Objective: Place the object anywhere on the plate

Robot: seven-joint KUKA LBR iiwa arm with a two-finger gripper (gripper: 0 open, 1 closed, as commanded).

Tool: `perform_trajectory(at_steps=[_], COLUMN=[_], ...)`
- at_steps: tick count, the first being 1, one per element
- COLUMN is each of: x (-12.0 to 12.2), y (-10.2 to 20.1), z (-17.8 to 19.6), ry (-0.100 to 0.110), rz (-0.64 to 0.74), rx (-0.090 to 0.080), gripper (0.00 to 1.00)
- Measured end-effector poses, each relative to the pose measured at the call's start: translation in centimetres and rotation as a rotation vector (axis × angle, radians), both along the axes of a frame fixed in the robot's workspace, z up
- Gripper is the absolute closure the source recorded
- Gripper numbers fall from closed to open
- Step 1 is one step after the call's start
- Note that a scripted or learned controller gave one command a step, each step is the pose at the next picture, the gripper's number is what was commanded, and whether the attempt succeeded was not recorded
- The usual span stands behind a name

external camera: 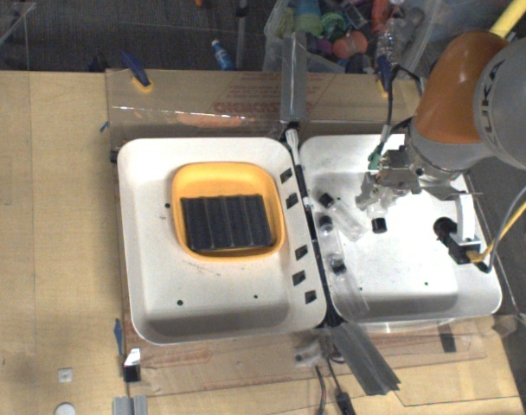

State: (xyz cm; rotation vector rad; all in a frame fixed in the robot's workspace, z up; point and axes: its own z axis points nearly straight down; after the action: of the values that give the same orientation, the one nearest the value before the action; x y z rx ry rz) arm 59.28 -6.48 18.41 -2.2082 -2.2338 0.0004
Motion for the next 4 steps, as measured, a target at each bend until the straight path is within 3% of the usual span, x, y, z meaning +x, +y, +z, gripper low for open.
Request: perform_trajectory(at_steps=[2,3,4], x=[7.4,7.4,7.4], y=[4.8,7.6,7.6], z=[0.1,0.6,0.6], ry=[-0.002,-0.004,-0.004], rz=[0.171,0.229,0.23], rx=[-0.002,-0.002,-0.002], gripper=[1.0,1.0,0.0])
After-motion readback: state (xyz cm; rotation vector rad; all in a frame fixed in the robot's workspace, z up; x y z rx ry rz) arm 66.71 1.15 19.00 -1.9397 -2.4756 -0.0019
